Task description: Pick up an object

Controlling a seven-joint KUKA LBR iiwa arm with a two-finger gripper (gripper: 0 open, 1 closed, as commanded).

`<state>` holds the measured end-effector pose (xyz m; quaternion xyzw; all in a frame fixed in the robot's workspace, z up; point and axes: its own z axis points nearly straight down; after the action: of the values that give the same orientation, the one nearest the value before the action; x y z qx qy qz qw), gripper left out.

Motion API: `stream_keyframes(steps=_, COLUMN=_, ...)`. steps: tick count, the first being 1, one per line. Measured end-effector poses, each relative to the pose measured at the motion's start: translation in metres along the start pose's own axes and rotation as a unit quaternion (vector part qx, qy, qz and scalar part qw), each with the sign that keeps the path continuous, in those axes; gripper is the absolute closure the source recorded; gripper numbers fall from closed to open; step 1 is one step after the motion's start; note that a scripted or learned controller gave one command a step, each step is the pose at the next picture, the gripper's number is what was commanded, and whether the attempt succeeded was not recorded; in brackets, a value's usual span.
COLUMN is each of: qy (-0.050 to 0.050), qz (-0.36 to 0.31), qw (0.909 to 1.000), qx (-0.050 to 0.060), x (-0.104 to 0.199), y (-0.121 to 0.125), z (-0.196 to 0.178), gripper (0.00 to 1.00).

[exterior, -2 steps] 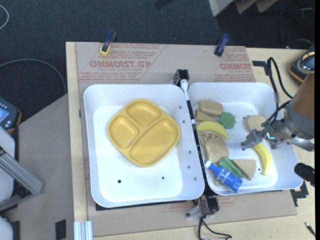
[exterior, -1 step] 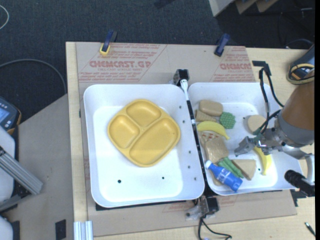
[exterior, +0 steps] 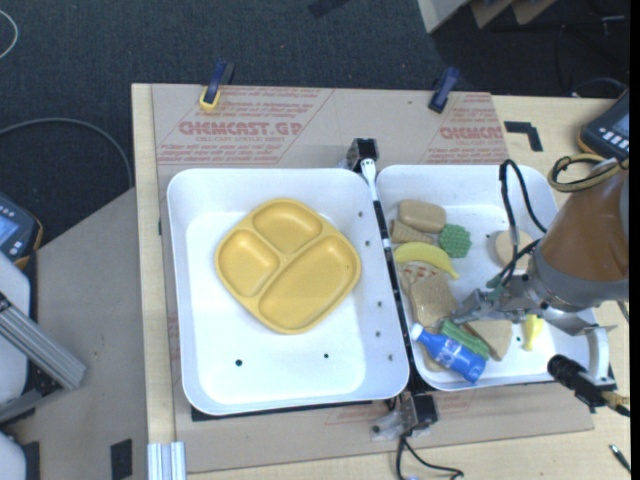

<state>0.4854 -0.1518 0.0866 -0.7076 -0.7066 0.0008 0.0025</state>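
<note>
Bottle (exterior: 451, 353): blue, light, slick, rolls; you grip across mid-body. Gripper (exterior: 484, 307) low among bin clutter, hold state unreadable.

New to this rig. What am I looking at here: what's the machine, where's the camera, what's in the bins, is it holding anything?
One picture, from a fixed camera above the bench, looking down at a slant. The grey and orange shape at the right is a KUKA robot arm; its gripper is low over the right bin. Its job is to pick up an object.

The left bin holds a yellow divided plate. The right bin holds a pile of toy food and small items: a banana, a green round piece, tan bread-like pieces, and a blue bottle lying on its side at the near edge.

The gripper sits among the pile, but the view is too cluttered to tell whether it holds anything.
</note>
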Motion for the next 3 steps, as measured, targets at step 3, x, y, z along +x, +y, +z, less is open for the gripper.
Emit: stream_keyframes(steps=3, qy=-0.003, qz=-0.001, qw=1.0000, qx=-0.006, x=-0.007, y=0.002, z=-0.100, gripper=1.00)
